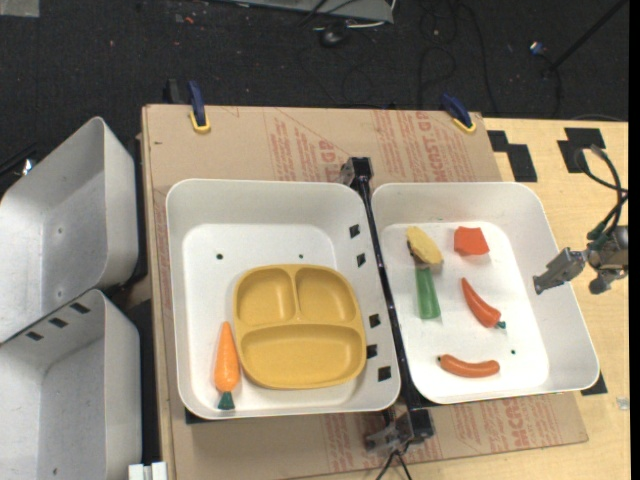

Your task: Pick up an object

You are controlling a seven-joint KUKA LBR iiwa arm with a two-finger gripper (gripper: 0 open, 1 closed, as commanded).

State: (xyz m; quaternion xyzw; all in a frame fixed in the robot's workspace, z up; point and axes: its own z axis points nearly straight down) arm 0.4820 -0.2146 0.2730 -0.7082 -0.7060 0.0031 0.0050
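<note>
The right bin (530, 208) holds a yellow corn cob (424, 245), a green stick (428, 294), a red block (471, 240), a red chili (481, 303) and an orange sausage (469, 366). In the left bin (190, 268) lie a yellow divided plate (299, 326) and a carrot (227, 361) along the plate's left side. My gripper (572, 266) hangs at the far right, just outside the right bin's right rim, level with the chili. Nothing is seen in it.
Both bins rest on a brown cardboard sheet (290, 148) held by clamps at the back. Two spare white bins (60, 228) are stacked off the bench to the left. Cables (610, 183) run near the right edge.
</note>
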